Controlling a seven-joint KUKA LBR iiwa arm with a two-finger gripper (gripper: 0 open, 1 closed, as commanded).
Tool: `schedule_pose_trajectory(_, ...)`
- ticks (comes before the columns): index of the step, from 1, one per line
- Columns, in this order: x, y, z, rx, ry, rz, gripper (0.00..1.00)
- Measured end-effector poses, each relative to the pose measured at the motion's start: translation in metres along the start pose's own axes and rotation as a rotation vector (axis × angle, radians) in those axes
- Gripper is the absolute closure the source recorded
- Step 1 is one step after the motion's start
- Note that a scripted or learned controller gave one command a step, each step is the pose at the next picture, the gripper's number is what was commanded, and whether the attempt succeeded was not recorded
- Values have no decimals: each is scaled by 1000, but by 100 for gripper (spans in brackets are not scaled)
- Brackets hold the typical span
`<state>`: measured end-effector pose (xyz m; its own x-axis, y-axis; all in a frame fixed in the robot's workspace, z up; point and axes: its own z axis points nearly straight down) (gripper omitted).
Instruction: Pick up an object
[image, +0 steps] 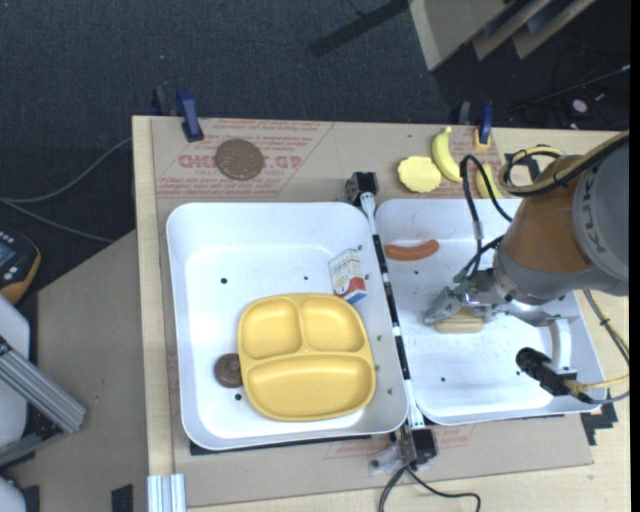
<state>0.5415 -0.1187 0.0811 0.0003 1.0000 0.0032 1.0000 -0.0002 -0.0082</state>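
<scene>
Tan flat piece (462, 323) lies mid-floor in the right bin (480, 385), and the tool (452, 310) is right down over it, though whether it's spread or pressed together I can't tell. Open white floor runs toward that bin's near edge, with a red sausage (412, 249) up by its far-left corner. Over in the left bin (200, 290), a yellow divided plate (305, 355) crowds the near edge.

Counting now: two white bins, left bin (190, 300) and right bin (450, 385). One yellow divided tray (303, 355), one small carton (347, 274), one red sausage (412, 250), one tan bun piece (460, 322), one banana (445, 155), one yellow lump (419, 174). Brown discs, two: upper disc (239, 158), lower disc (228, 370). Blue clamps, two: left clamp (188, 113), right clamp (485, 122)
</scene>
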Motion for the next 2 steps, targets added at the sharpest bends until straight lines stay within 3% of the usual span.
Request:
schedule_pose_trajectory(1, -1, 3, -14, -10, -3, 1, 100)
schedule_pose_trajectory(2, 75, 14, -109, -19, -1, -9, 100)
